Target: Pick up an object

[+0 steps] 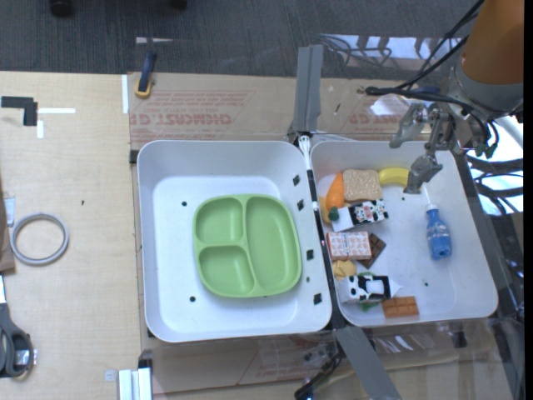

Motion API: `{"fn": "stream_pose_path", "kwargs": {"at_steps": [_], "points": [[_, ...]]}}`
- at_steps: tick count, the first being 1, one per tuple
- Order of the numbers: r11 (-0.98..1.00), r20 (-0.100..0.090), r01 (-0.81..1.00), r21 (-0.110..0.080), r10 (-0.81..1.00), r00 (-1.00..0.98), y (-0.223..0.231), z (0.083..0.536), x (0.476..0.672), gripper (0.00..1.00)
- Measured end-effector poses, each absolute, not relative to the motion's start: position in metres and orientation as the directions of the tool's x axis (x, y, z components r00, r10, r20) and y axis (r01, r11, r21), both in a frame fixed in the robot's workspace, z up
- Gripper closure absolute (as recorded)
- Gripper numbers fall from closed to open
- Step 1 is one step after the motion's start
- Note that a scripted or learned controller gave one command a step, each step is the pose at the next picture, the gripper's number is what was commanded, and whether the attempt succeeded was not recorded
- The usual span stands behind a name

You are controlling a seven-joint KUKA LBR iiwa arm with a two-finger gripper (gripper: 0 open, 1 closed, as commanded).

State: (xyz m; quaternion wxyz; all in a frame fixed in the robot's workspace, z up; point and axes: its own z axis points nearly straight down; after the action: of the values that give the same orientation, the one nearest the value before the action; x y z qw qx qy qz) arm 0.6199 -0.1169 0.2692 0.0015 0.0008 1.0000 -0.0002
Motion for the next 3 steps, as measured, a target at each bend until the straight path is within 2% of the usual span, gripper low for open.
{"fn": "stream_pose_path", "kwargs": {"at_steps": [1, 2, 3], "points": [[0.998, -0.002, 0.064, 0.0, 0.064, -0.998, -0.171, 0.207, 0.548, 0.0], [0.989, -0.001, 0.147, 0.0, 0.147, -0.989, -0.222, 0.102, 0.582, 0.0], [0.949, -0.002, 0.314, 0.0, 0.314, -0.949, -0.22, 0.092, 0.535, 0.0]]}}
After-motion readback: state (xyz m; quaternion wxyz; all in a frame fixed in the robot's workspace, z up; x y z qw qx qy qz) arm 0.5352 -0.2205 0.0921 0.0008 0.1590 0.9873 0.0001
